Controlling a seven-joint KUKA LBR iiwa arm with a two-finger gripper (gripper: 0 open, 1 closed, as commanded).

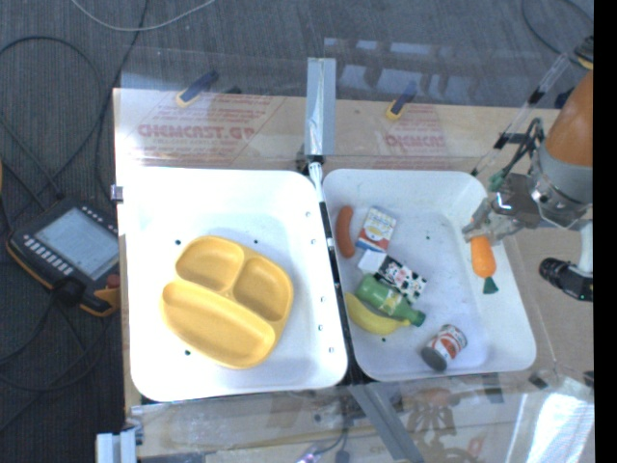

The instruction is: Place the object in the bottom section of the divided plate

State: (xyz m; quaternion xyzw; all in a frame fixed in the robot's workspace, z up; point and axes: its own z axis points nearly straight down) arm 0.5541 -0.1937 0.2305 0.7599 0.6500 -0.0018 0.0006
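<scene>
The yellow divided plate (229, 300) lies in the left bin, with two small sections at the top and one long section along its bottom. My gripper (485, 231) is over the right bin's right wall, far from the plate. An orange toy carrot (482, 258) with a green tip hangs straight below it, its top end pinched between the fingers.
The right bin (439, 193) holds a sausage (344, 231), a small carton (377, 227), a black-and-white spotted box (401, 278), a green bottle (388, 298) on a banana (372, 322), and a can (442, 346). A metal divider (319, 114) stands between the bins at the back.
</scene>
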